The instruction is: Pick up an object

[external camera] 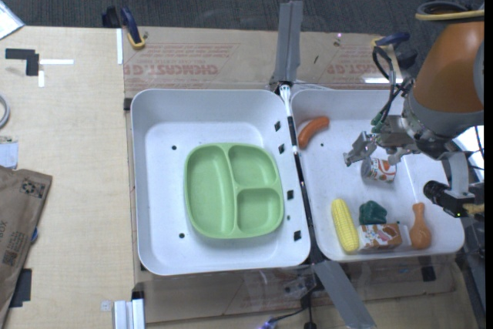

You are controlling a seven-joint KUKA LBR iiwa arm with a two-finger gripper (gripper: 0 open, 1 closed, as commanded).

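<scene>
Corn (343, 225), box (380, 236) at right bin (327, 108) front; gripper (379, 154) over small can (381, 169), fingers spread, grasping nothing.

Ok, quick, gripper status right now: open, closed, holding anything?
Gripper: over the right bin, right above a small can; open or shut cannot be told from this angle, and no held object is visible.

Two shallow white plastic bins sit side by side: the left bin (154, 189), away from the two-finger gripper (379, 150), holds one pale green three-compartment tray (233, 189). The right bin (331, 119), under the gripper, holds six items: one orange hot dog sausage (312, 130), one yellow corn cob (344, 225), one dark green lumpy toy (373, 212), one orange-labelled flat packet (381, 236), one tan drumstick (419, 226) and one small white can (381, 169) just below the gripper.
</scene>
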